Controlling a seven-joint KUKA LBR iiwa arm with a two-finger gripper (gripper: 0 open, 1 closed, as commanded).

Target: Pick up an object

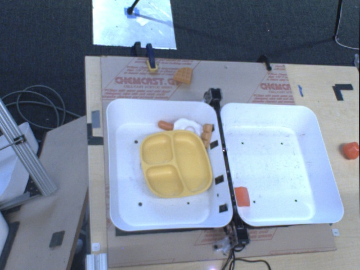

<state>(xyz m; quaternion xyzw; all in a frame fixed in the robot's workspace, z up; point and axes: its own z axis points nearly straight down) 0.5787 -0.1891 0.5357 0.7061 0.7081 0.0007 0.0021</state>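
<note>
A yellow divided tray (175, 165) is seen in the left bin (121, 151), an orange block (242, 196) in the right bin (315, 151); the hand's state cannot be told, and the flat tray could be missed.

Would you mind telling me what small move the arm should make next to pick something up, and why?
Probably a move over the right bin toward the orange block near its lower-left corner. The block lies alone on bare white floor, whereas the left bin's small pieces crowd against the yellow tray.
</note>
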